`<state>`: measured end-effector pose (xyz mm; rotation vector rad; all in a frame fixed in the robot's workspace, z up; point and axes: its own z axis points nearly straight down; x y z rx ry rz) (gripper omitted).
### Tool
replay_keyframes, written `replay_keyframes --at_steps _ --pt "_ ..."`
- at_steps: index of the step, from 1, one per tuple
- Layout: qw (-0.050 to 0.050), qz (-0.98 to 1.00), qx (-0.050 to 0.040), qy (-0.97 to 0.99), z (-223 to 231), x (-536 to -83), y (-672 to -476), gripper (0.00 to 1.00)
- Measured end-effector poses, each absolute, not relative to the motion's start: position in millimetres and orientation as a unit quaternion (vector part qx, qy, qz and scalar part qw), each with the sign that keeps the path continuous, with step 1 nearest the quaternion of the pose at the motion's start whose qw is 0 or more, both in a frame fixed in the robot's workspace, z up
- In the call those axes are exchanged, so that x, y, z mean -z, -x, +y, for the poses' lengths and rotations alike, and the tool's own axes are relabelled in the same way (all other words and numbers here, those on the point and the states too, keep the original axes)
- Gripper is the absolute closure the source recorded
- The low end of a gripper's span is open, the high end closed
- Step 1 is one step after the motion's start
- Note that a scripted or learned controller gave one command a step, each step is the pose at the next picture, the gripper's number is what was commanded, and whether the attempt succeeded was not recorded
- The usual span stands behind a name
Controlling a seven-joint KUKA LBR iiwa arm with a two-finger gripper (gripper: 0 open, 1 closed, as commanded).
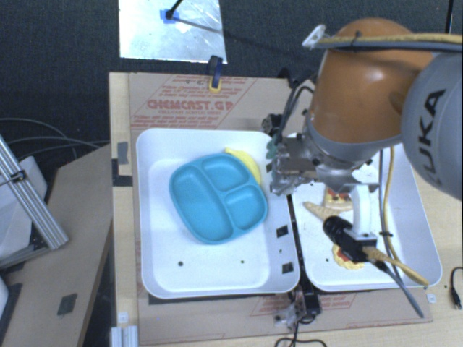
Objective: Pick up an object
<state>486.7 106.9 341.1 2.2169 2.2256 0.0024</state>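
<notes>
A blue three-compartment plate [215, 197] lies flat in the left bin [166, 273]. A yellow object [247, 163] peeks out from behind its far right edge, touching it. My gripper [281, 179] hangs low over the divide between the two bins, just right of the plate and the yellow object. I see nothing held in it. In the right bin [412, 230], a tan piece [317, 210] and an orange-and-white item [340, 196] lie below the wrist, half hidden by the arm. Another yellow-brown item [350, 261] sits near the front.
The big grey and orange arm [362, 85] covers most of the right bin's back half. Cardboard [192, 103] lies behind the bins, with a foil sheet [171, 20] beyond it. The left bin's front part is bare white floor.
</notes>
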Motion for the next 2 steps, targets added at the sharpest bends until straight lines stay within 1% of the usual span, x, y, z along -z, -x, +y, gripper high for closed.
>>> replay_keyframes --at_steps 1,2 --pt "0.0 0.708 -0.0015 -0.706 149.3 -301.2 -512.8 1.0" --pt "0.001 0.709 -0.0019 -0.705 156.4 -390.3 -486.4 1.0"
